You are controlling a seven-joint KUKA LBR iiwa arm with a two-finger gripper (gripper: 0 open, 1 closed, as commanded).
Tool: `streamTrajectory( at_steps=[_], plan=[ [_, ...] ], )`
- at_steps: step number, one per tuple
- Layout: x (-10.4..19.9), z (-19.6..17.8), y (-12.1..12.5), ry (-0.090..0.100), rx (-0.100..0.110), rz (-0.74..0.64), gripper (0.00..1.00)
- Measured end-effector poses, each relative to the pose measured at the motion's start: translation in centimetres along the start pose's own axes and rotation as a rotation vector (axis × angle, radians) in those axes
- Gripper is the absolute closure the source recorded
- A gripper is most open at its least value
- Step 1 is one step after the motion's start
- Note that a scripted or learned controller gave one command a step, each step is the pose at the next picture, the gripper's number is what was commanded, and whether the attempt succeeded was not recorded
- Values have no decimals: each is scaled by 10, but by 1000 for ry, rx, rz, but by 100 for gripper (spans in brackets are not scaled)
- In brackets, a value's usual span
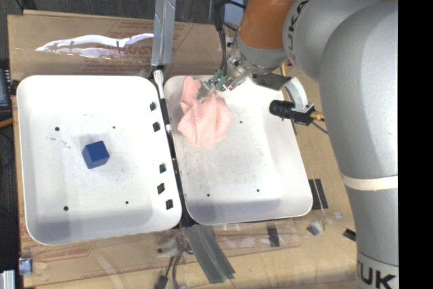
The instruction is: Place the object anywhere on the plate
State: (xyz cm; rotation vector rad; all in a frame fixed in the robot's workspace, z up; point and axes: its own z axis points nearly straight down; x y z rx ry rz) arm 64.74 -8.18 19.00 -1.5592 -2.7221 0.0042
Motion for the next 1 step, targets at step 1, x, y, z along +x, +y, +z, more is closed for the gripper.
streamTrajectory(
  at_steps=[1],
  plan=[
    [1,-41,1,-2,-2,-8,100]
  ],
)
